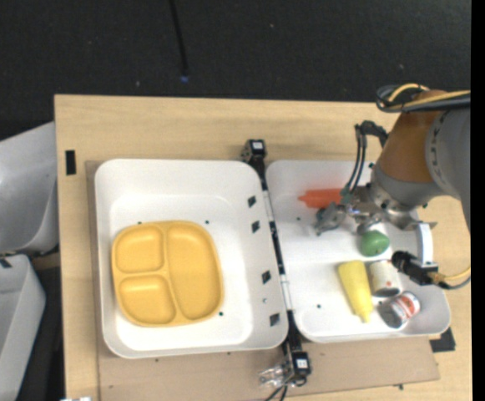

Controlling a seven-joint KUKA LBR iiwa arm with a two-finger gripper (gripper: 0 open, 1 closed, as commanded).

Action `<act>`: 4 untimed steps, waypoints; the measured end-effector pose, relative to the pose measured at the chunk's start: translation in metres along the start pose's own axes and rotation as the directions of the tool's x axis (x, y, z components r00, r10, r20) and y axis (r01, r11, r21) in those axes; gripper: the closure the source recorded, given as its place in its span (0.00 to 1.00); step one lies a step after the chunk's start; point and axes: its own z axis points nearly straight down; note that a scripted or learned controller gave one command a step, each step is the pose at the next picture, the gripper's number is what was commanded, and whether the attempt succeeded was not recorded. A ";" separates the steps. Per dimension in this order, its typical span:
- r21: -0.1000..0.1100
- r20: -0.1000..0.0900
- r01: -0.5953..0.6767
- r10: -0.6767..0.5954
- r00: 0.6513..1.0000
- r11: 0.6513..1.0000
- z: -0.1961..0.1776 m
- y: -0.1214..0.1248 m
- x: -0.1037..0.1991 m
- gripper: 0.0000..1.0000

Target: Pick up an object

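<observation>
Jaws (pixel 335 216) low in right bin (pixel 309 295), beside orange carrot (pixel 319 197).

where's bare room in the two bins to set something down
Left bin: bare floor above and right of the yellow tray. Right bin: bare lower-left corner, left of the yellow item. Its right half is crowded around the claw.

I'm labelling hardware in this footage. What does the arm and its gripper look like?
The arm is grey with a broad orange band above the wrist. Black cables run down beside the band, and a yellow and black loop sits on top. The gripper is small, of grey metal. A white bracket with a black connector sits under the wrist.
</observation>
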 end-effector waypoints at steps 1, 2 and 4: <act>-0.002 0.001 -0.003 0.003 1.000 1.000 0.010 0.000 -0.002 0.00; -0.006 0.001 -0.006 0.006 1.000 1.000 -0.001 0.001 -0.003 1.00; -0.010 -0.001 0.007 -0.007 1.000 1.000 -0.107 0.002 -0.002 1.00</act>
